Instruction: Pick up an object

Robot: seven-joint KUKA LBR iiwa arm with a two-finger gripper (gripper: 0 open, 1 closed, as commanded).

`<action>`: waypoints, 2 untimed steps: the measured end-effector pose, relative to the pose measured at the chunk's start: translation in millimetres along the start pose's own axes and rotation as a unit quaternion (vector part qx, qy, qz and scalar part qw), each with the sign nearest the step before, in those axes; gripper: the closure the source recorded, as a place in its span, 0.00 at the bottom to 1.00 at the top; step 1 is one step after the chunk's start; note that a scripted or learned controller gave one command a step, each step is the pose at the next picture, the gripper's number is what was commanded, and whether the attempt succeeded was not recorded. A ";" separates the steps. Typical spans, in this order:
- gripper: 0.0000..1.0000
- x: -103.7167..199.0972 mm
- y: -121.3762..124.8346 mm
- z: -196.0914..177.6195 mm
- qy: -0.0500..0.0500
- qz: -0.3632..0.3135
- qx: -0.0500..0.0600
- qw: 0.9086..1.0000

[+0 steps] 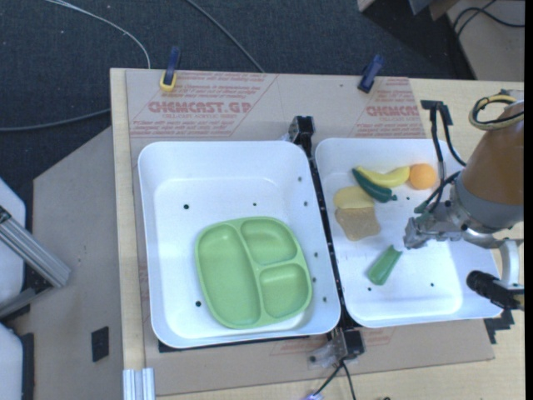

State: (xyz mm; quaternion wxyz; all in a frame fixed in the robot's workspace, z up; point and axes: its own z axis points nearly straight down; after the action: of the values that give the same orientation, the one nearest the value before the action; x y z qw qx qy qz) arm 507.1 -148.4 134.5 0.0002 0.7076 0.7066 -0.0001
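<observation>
The right bin (433,294) holds several small items. A green block (384,265) lies tilted near its middle. A tan spongy chunk (358,222) sits above it, touching a pale yellow piece (351,197). Along the far wall lie a dark green pod (372,185), a yellow banana (390,175) and an orange ball (423,176). My gripper (419,232) hangs low over the right bin, just up and right of the green block and right of the tan chunk. Nothing shows held in it.
The left bin (166,223) holds a light green divided plate (252,269). A black clamp (301,129) sits at the bins' far joint and another (348,342) at the near joint. The arm's orange band (500,169) covers the right bin's far right corner.
</observation>
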 end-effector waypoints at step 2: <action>1.00 -2.1 -4.5 -110.9 -0.001 -0.001 -0.004 1.000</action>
State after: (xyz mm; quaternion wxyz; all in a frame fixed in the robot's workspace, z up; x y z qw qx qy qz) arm 502.6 -150.4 245.4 0.0039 0.7066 0.7076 0.0016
